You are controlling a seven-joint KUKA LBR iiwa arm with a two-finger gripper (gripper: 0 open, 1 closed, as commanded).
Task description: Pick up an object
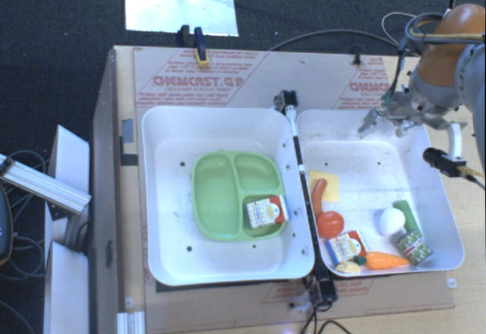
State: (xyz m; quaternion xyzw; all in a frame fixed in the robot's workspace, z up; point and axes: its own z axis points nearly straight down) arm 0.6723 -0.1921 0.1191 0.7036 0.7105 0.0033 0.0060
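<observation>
My gripper hangs over the far edge of the right bin, its two fingers spread apart with nothing between them. The toys lie well forward of it at the bin's near side: a yellow cheese slice, a red pepper, a tomato, a small carton, a carrot, a white egg and a green bottle. In the left bin a green divided plate carries another small carton.
The grey arm with its orange band comes in from the upper right. A black cable hangs over the right bin's right rim. A black bar runs along the seam between the bins.
</observation>
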